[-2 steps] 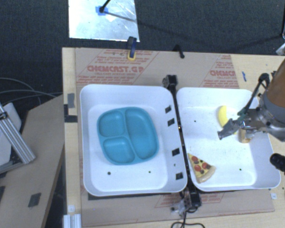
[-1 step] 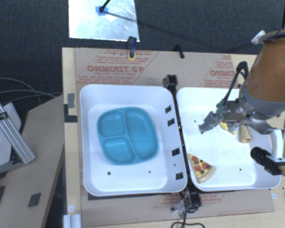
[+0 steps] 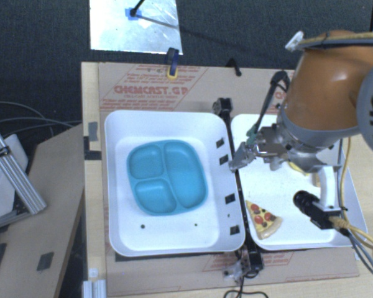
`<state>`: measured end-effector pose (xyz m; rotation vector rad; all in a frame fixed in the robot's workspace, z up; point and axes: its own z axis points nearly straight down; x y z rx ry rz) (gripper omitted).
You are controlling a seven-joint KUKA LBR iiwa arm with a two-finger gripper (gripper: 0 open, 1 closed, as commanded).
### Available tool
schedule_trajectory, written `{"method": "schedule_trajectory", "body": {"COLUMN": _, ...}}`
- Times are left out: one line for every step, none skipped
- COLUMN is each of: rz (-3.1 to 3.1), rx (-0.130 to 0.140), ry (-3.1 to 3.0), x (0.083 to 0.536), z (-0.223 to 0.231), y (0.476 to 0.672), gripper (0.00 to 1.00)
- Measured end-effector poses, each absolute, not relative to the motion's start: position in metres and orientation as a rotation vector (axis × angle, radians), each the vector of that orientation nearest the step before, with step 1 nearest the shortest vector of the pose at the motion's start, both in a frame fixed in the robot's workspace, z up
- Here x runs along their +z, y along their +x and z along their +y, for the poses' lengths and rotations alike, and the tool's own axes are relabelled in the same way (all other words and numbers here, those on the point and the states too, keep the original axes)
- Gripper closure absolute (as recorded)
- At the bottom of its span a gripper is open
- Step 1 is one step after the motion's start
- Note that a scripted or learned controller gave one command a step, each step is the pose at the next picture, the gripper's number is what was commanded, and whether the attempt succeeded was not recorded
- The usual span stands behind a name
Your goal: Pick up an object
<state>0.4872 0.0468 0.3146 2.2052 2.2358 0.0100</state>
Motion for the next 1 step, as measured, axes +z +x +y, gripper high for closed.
{"method": "schedule_trajectory", "body": {"rz": 2.228, "rx": 0.024, "ry": 2.203, "x": 0.4314, "z": 0.1189, "y": 0.4875, "gripper": 0.00}}
